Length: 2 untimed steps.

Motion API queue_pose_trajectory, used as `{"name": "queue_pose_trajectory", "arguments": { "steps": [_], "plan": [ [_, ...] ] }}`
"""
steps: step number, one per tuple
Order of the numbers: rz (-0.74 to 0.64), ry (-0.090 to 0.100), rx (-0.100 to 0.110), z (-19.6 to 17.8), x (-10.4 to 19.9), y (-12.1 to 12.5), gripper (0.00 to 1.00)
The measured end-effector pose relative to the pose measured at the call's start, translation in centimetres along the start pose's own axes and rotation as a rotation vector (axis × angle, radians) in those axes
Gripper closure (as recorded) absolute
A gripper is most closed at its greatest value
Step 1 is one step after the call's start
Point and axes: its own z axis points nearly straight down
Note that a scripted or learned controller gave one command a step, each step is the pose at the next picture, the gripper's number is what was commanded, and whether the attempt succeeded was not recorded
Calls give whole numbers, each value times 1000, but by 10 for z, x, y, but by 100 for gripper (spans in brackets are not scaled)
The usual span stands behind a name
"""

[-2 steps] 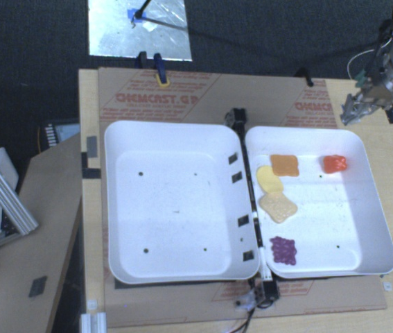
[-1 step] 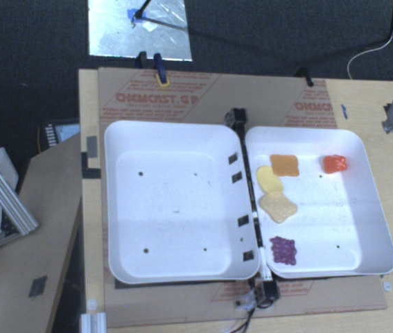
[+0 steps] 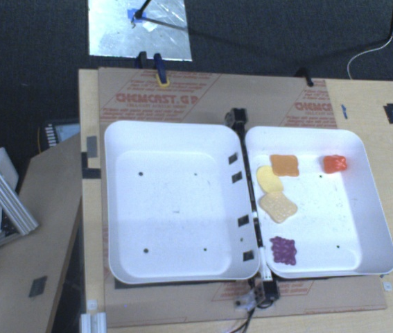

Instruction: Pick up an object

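Bench scene from above, with two shallow white bins side by side on a printed cardboard sheet (image 3: pixel 182 97). Right bin (image 3: pixel 373 217) contains five small objects. An orange slab (image 3: pixel 284 165) lies near the bin's upper left; a pale yellow oval piece (image 3: pixel 269 180) sits just below it, touching a tan, waffle-textured square (image 3: pixel 278 207). A purple, knobbly cluster resembling grapes (image 3: pixel 283 250) lies near the lower left corner. A red-orange lump (image 3: pixel 334 164) rests apart, toward the upper right. Left bin (image 3: pixel 123 186) shows its bare floor with small dark dots. A reflective square panel (image 3: pixel 139 19) lies beyond the bench.
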Motion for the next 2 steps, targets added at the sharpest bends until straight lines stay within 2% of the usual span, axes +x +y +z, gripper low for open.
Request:
{"name": "queue_pose_trajectory", "arguments": {
  "steps": [1, 2],
  "plan": [
    [-5, 10, 18, 7, 77, -10, 100],
    [-5, 12, 29, 109, 149, -17, 100]
  ]
}}
